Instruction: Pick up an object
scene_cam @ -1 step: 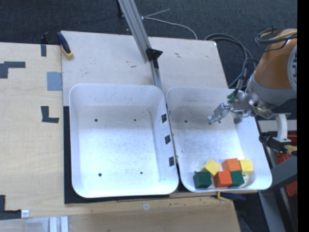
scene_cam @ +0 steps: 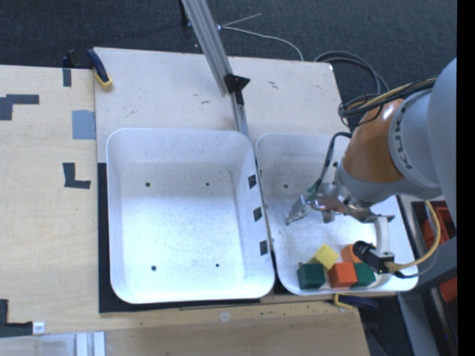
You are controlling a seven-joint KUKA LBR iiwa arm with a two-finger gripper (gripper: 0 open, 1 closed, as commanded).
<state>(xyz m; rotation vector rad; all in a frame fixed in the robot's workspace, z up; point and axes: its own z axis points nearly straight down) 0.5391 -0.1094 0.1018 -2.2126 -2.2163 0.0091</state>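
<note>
Several small blocks lie bunched in the right bin's (scene_cam: 297,154) front corner: a yellow block (scene_cam: 326,256), a dark green block (scene_cam: 312,276), an orange block (scene_cam: 343,274) and a green block (scene_cam: 364,274). My gripper (scene_cam: 300,208) hangs over the middle of that bin, up and to the left of the blocks and apart from them. Its metal fingers (scene_cam: 292,216) point down-left. They look open, with nothing between them.
The left bin (scene_cam: 119,199) sits beside the right one, and the two share a raised wall (scene_cam: 256,199). A metal pole (scene_cam: 211,43) slants in from the top down to that wall. Cables (scene_cam: 356,73) loop behind the arm at the right.
</note>
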